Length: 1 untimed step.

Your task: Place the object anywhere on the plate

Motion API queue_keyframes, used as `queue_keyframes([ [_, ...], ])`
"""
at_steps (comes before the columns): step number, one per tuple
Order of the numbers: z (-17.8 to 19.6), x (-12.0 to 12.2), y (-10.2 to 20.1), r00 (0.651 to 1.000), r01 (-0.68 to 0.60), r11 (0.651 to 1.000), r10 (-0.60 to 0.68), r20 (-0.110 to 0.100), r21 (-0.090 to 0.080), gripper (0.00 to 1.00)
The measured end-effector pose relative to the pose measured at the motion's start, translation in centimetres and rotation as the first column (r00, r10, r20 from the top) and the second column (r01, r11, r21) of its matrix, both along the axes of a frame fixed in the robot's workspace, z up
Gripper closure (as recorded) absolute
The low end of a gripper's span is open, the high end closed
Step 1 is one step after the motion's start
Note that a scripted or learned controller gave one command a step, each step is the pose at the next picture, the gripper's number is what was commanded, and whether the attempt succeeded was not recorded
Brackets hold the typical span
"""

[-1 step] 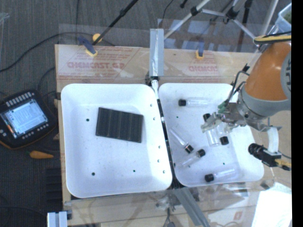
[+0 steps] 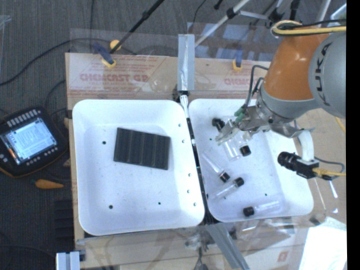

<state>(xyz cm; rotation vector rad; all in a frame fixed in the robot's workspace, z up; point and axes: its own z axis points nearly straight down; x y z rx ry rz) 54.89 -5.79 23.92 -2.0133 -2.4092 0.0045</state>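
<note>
I cannot tell how the claw (image 2: 232,129) stands. Clear vials (image 2: 232,149) lie scattered just beneath and below it; the dark plate (image 2: 142,148) sits well to its left. My worry: a slick, round vial rolling away or slipping mid-carry.

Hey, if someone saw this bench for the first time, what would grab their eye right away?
Probably the big grey arm with its orange band, reaching in from the right over the right bin, its claw low among small clear vials with black caps. Next, the dark ribbed rectangular plate, lying alone in the left bin.
</note>
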Motion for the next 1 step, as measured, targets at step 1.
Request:
queue_keyframes([
  [1, -4.72, 0.33, 7.07, 0.992, -0.128, 0.992, 0.128, -0.002, 0.002, 1.00],
])
